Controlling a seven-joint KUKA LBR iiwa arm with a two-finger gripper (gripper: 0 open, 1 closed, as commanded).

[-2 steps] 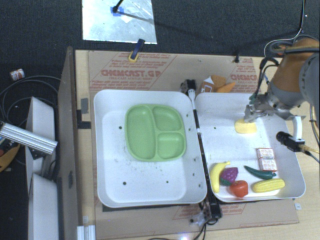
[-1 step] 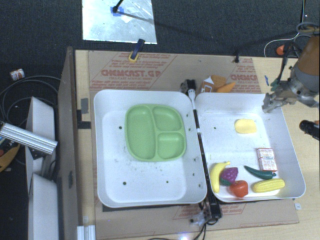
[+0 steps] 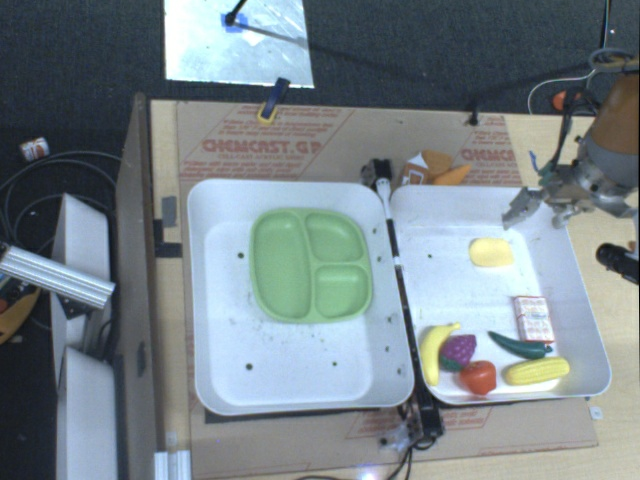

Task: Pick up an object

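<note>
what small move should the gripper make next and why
Probably shift toward the camera view's left and down over the pale yellow block. The gripper sits open above the right bin's far edge with nothing between its fingers, and that block is the nearest item, lying apart from the clustered toy food.

- Cardboard sheet under the two bins: red printed lettering, reads roughly "CHEMCAST GP" at the upper left, slanted bars beside it.
- Same red print repeats at the sheet's upper right, partly cut off by the right bin; letters not fully legible.
- Small red-and-white box in the right bin: carries print, too small to read.
</note>
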